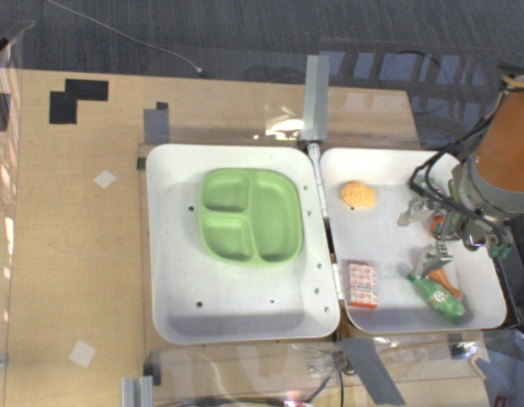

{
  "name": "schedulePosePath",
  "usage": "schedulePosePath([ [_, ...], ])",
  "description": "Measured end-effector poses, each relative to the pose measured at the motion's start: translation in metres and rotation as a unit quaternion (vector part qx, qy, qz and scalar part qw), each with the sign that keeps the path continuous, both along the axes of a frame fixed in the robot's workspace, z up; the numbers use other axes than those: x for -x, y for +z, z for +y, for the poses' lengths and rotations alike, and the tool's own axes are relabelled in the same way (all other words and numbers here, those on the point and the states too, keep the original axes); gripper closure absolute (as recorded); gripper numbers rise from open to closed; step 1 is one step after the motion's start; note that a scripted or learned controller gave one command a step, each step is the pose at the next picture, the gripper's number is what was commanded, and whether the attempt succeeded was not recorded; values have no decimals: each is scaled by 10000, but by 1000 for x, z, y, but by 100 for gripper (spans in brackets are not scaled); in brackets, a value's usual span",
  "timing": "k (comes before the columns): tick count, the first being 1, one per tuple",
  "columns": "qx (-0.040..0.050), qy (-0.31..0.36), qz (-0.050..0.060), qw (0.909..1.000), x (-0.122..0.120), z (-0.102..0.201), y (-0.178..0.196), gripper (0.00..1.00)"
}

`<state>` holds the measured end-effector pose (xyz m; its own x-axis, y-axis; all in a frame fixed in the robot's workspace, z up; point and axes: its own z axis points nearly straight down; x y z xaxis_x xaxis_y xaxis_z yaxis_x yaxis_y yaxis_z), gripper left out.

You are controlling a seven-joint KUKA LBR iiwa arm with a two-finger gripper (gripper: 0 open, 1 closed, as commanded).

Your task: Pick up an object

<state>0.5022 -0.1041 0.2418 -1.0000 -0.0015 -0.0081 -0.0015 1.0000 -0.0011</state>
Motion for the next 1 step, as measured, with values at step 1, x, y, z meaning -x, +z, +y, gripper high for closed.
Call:
schedulePosePath([
  [1, -19, -718, 50, 9974, -66, 22, -113, 0],
])
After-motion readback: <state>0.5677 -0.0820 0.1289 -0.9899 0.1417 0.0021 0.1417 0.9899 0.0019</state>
